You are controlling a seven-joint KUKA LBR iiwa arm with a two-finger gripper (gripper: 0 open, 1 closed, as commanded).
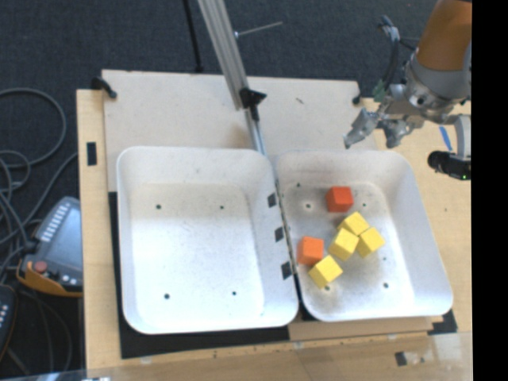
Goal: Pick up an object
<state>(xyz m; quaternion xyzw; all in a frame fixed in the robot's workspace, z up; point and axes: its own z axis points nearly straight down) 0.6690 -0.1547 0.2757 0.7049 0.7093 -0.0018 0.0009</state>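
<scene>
The right bin (pixel 413 189) holds several small blocks. An orange block (pixel 340 198) sits toward its back, and a second orange block (pixel 311 250) lies near the left wall. Three yellow blocks cluster in the middle: one (pixel 355 223), one (pixel 344 244) and one (pixel 371 241); a further yellow block (pixel 325 271) lies nearer the front. My gripper (pixel 373 132) hangs above the bin's back rim, up and to the right of the blocks, open with nothing between its fingers.
The left bin (pixel 127 213) stands beside the right one. A slanted aluminium post (pixel 226 50) rises from behind the bins' shared edge. Cables and a teach pendant (pixel 55 240) lie on the floor to the left.
</scene>
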